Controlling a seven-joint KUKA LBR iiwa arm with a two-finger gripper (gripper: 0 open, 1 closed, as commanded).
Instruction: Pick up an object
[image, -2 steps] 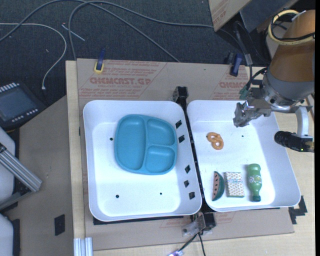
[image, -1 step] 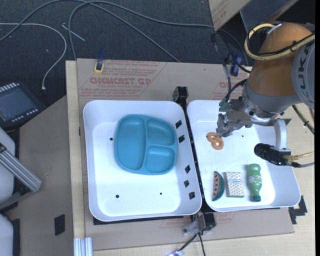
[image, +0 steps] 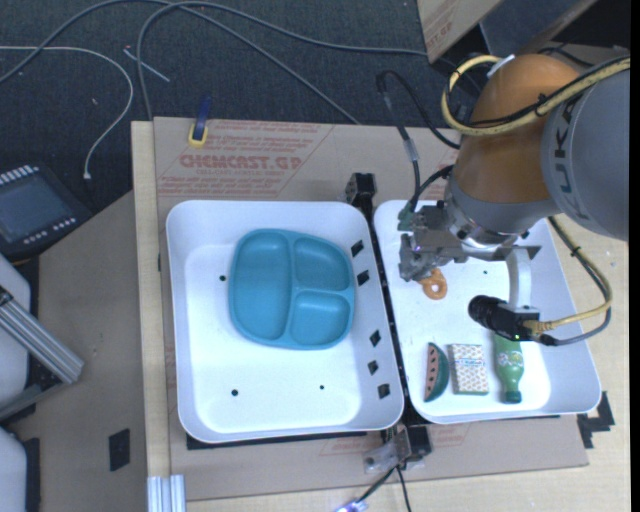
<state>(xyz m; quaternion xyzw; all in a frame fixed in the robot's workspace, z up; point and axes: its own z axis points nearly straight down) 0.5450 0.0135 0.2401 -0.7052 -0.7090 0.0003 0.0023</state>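
– Orange ring (image: 435, 289), where does it lie?
– In the right bin (image: 572, 335), on the white floor at about ten o'clock from the bin's middle, near the wall shared with the other bin.
– And the gripper (image: 418, 268)?
– Just beside the ring, at roughly eleven o'clock from it. From this slant I cannot tell whether they touch.
– Is it open, closed, or gripping something?
– I cannot tell; the wrist body hides that from above. Nothing is visibly held.
– What about the arm (image: 520, 130)?
– It reaches in from three o'clock, its orange band over the bin's twelve o'clock edge.
– What else is in that bin?
– Three things in a row along the six o'clock side: a watermelon slice (image: 433, 372) at seven o'clock, a small patterned packet (image: 468, 369) just beside it, and a green bottle (image: 510, 370) lying flat at five o'clock. All sit well apart from the ring.
– And the left bin (image: 200, 300)?
– It holds a blue divided plate (image: 292, 288), lying flat, slightly toward twelve o'clock of centre.
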